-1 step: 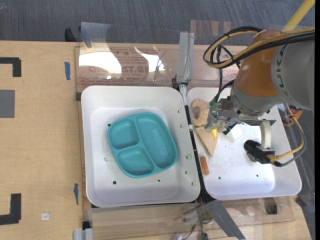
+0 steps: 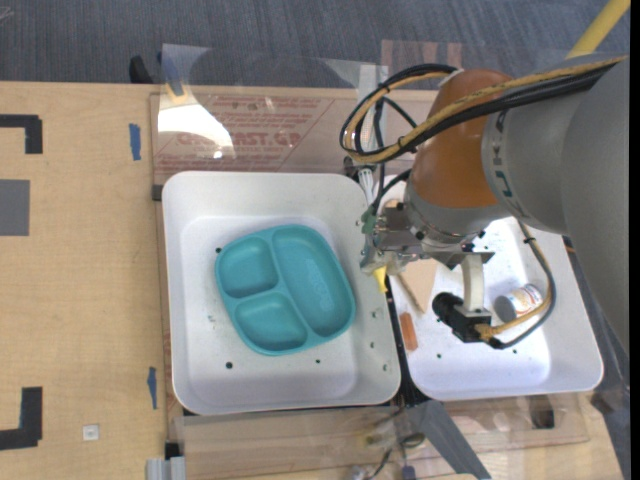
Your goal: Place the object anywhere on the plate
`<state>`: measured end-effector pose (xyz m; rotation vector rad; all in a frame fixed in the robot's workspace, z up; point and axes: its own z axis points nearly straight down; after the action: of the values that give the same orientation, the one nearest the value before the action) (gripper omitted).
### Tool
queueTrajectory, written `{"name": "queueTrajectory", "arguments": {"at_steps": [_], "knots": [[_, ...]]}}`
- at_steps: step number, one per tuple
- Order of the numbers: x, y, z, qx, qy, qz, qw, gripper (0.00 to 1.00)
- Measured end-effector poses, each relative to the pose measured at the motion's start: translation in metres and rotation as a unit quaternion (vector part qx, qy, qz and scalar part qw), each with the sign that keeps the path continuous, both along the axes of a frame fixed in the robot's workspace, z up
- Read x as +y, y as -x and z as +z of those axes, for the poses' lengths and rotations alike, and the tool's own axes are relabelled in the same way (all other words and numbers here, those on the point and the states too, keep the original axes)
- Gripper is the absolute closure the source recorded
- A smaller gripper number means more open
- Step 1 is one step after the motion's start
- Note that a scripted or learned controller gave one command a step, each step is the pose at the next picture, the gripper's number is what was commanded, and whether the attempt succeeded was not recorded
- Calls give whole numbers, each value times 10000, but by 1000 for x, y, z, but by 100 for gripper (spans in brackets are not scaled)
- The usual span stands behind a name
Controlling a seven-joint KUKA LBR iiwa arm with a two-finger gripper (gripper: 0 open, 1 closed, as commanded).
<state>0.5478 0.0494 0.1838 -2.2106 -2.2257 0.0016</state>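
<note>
Camera view: the claw [image 2: 420,268] is hidden under the grey-and-orange wrist in the right white bin [image 2: 575,368], its state untellable, beside a tan wedge-shaped block [image 2: 418,286], while the teal three-compartment plate [image 2: 285,288] is seen leftward, in the left bin.

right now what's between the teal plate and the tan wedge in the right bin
In the camera view, the two bins' adjoining white rims lie between the teal plate and the tan wedge.
</note>
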Motion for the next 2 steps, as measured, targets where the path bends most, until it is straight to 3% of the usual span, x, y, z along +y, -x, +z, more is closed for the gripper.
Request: {"name": "queueTrajectory", "arguments": {"at_steps": [1, 2], "knots": [[-3, 0, 0, -1, 10, -22, 10000, 0], [-2, -1, 10, -9, 8, -11, 10000, 100]]}}
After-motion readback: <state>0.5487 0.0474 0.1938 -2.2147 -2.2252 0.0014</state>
